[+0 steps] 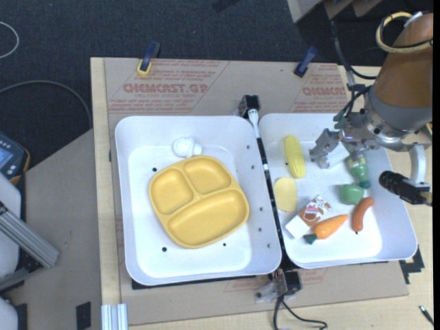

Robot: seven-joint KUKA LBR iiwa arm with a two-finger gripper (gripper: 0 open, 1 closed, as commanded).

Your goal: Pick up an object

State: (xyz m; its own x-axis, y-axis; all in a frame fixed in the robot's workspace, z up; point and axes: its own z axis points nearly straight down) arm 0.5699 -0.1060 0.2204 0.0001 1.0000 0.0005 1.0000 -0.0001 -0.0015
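gripper: you see it low over the far part of the right bin, its two fingers spread apart and nothing between them; one grey finger points toward the corn.

near to far, right bin: nearest you lies an orange carrot with a dark green tip, touching a small white-and-red packet. just beside it to the right is a tilted orange-red sausage. a little farther back sit a green round piece and a pale yellow oval piece near the bin's left wall. farther still lies a yellow corn cob, just left of the gripper, and a small green item partly hidden under the wrist.

left bin: a yellow three-compartment plate fills the middle; a small white object touches its far rim.

both bins rest on a cardboard-covered surface.
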